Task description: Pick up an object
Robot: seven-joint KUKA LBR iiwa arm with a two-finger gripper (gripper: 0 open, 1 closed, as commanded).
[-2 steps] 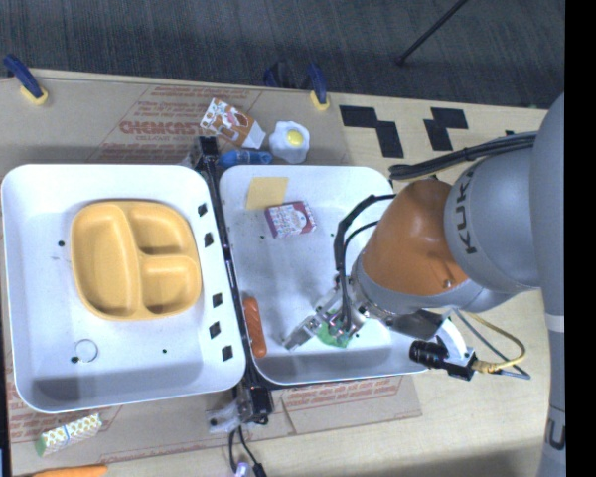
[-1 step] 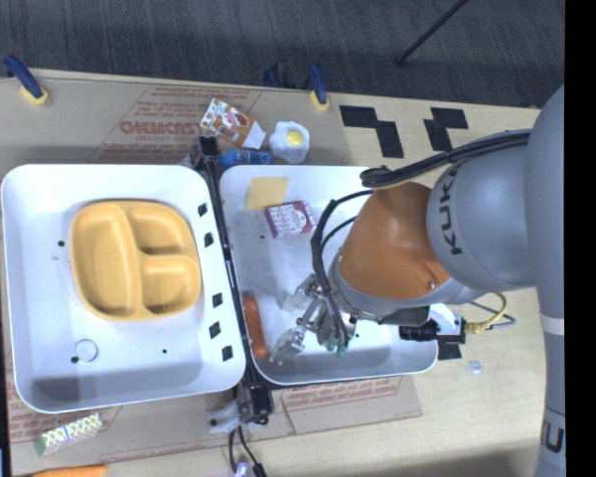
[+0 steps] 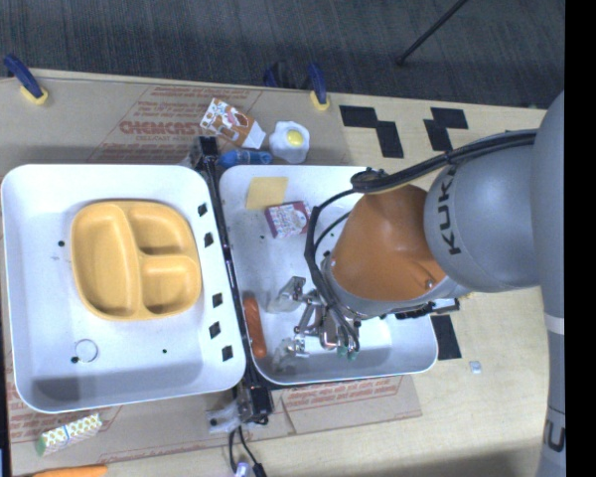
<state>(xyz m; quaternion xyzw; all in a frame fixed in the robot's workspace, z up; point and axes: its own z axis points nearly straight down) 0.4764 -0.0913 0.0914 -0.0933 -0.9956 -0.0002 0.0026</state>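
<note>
The gripper [image 3: 313, 334] is seen low in the right bin [image 3: 417, 351], near its front wall, with the orange-banded wrist above it. Whether anything is clasped cannot be told, since the metal parts there are tangled and small.

Just beside the gripper, toward the divider between the bins, an orange carrot-like piece [image 3: 252, 324] is laid along the bin's left wall. Its long axis runs front to back, roughly parallel to that wall, so it is judged the nearest candidate; a short sideways shift away from the arm's base would be needed, and the closing line would have to be set across that axis.

Farther from the gripper, toward the back of the same bin, a small dark-red packet [image 3: 286, 218] is found, and beyond it a yellow square [image 3: 267, 192]. Farthest, in the other bin, a yellow divided tray [image 3: 137, 258] is lying flat.
</note>
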